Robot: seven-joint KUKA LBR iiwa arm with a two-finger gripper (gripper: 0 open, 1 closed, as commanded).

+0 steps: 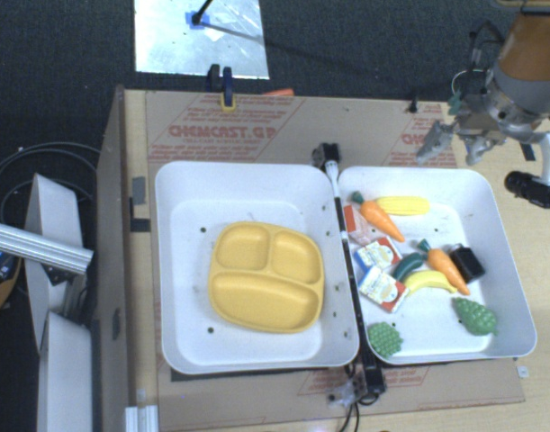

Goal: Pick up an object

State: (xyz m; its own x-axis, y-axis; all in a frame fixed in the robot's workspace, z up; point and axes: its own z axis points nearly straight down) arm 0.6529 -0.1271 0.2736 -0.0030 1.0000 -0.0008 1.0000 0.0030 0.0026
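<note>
- I see the gripper point(455, 147) hanging above the far edge of the right shallow white plastic bin point(501, 232), well apart from everything inside it; its two fingers are spread wide with nothing between them.
- The candidates all sit in that right bin: a yellow toy corn cob point(402, 206) touching an orange toy carrot point(381, 220) near the far wall, a second orange carrot point(446, 268) beside a small black block point(467, 263), a yellow toy banana point(428, 282), white printed food packets point(379, 270), a dark teal piece point(408, 264), and two green bumpy pieces, one point(473, 317) near the front right and one point(384, 337) at the front left.
- My main worry is the crowding in the middle: a descent there could land the fingers on two items at once, or push them aside without closing on either.
- The carrots and banana are rounded and tapered, so I judge they could squirt out of a pinch.
- The flat packets probably offer little to grip.
- The yellow compartmented plastic tray point(266, 275) in the left white bin point(180, 241) looks too broad for these fingers.
</note>
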